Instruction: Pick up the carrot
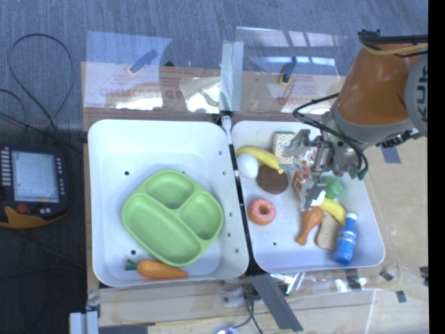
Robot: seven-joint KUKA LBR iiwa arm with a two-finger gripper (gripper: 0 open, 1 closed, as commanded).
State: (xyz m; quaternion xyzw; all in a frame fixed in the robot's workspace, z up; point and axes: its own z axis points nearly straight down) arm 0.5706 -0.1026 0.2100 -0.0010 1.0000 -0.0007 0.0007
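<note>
The carrot (161, 270) lies on its side along the front wall of the left bin (111, 145), green top pointing left, touching the front edge of the green divided plate (174, 218). The plate occupies the middle of that bin.

In the right bin (368, 256), nearest the front, a blue bottle (345, 239) stands beside a drumstick (309, 225) and a bread-coloured piece (326, 234). A pink donut (262, 211) lies near the centre divider. Further back sit a brown cookie (272, 180), a white egg (247, 165) and a banana (260, 156).

The gripper (314, 186) hangs over the right bin, above the cluttered items, well apart from the carrot. Its finger spacing cannot be determined against the clutter beneath. The orange band (375, 82) of the arm sits above it at the far right.

A pendant (31, 183) rests on the floor left of the bench.
</note>
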